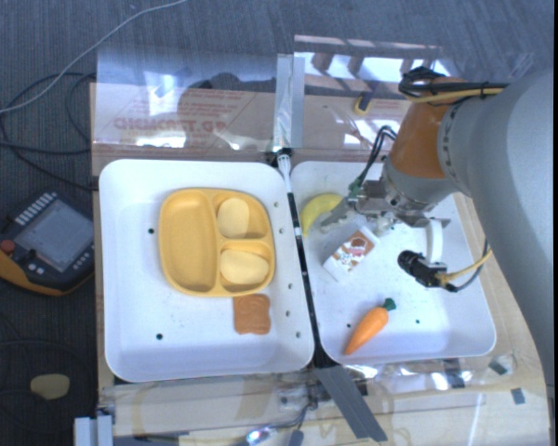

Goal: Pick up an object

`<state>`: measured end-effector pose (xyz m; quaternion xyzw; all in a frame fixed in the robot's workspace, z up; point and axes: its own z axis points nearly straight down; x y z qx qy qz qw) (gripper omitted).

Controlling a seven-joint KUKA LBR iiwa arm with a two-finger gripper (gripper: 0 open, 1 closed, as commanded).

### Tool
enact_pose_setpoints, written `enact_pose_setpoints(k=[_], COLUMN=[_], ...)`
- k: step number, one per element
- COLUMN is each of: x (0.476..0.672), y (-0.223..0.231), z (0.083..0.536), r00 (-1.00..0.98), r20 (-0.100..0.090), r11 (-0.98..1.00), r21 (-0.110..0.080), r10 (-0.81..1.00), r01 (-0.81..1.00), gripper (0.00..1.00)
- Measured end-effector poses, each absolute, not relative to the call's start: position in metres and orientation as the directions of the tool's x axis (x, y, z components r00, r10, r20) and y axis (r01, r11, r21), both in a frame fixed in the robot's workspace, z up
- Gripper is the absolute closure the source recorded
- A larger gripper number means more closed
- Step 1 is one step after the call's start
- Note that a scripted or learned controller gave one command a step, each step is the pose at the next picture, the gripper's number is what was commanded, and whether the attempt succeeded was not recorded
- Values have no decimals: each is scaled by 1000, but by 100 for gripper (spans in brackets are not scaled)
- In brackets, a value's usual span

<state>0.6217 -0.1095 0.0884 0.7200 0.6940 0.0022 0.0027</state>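
Arm (502,147) enters from 3 o'clock, grey body with orange band, wrist over the right bin (465,337); table (195,119) under both bins; left bin (130,333) holds a yellow divided tray (188,244) roughly centred, long axis running 12 to 6; two pale round pieces in the tray's right-hand compartments, one (232,216) at 12 and one (245,267) at 6; brown toast-like slab (252,315) lies on the left bin floor just outside the tray at 5 o'clock. Gripper (377,214) sits in the upper part of the right bin; cannot tell whether the fingers are released or clenched, they are lost in the wrist hardware; nothing visibly between them. Yellow rounded item (318,210) at 9 o'clock of the gripper, against the bin's left wall; small white packet (350,254) with red print just at 7 o'clock of the gripper, tilted, long axis about 1 to 7; toy carrot (367,329) lower in the right bin at 6 o'clock of the gripper, apart from it, long axis 1 to 7, green top at 1, tip at 7. Handheld pendant (42,244) on the floor at 9 o'clock of the left bin.
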Motion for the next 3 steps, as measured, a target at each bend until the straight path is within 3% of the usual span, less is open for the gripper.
enact_pose_setpoints(k=[1, 2, 3], x=[589, 590, 564], y=[-97, -96, -54], z=[89, 99, 253], r00=[25, 25, -98], r20=[-4, 0, -2], r11=[-25, -25, 98], r21=[9, 11, -1], r10=[1000, 1000, 995], r01=[1000, 1000, 995], gripper=[0, 100, 100])
